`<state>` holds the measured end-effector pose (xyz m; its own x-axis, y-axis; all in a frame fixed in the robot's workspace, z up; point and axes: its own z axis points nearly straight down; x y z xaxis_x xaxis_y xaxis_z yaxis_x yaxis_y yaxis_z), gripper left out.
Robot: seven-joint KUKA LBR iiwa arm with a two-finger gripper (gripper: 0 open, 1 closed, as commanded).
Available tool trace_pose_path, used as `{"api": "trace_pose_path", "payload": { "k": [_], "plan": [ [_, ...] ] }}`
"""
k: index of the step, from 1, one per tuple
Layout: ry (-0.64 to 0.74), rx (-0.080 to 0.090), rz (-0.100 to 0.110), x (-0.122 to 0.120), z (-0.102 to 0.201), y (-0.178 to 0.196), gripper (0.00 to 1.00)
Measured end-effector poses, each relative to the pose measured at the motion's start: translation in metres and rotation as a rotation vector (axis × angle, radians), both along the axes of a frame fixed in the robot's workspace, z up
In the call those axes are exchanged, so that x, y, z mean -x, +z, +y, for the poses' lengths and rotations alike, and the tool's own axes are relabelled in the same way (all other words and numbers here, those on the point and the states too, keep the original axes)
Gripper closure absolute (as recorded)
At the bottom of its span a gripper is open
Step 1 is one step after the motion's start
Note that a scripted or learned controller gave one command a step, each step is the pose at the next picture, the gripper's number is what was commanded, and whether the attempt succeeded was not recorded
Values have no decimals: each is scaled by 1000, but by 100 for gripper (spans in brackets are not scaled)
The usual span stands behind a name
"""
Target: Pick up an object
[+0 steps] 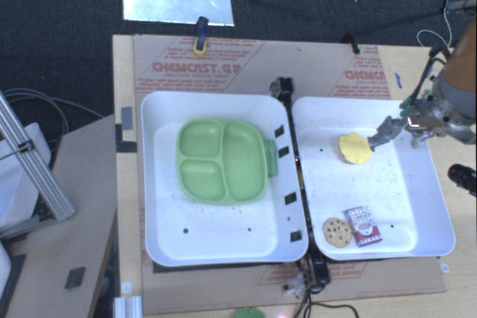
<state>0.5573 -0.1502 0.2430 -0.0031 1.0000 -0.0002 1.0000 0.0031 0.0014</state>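
Left half of the frame: left bin (pixel 160 182) carrying a green divided tray (pixel 222 162), flat and near centre, apparently parked away from the picking. Centre-right: right bin (pixel 425 182) holding the likely candidates, spread well apart, probably so each can be taken singly; yellow piece (pixel 355 148) in its upper middle, cookie (pixel 337 232) and red-and-white packet (pixel 362 226) just beside each other near the lower rim. Far right: arm entering low over the tabletop, gripper (pixel 384 132) slanted down-left, tip just beside the yellow piece's right edge, nothing visibly between the fingers; opening of the fingers impossible to tell.
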Motion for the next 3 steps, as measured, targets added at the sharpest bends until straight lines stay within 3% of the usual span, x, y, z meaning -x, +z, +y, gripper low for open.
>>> {"api": "trace_pose_path", "payload": {
  "k": [1,2,3],
  "plan": [
    [3,1,0,-50,-12,-52,0],
    [3,-1,3,-66,-2,-164,0],
    [4,1,-5,-69,-3,-147,100]
  ]
}}
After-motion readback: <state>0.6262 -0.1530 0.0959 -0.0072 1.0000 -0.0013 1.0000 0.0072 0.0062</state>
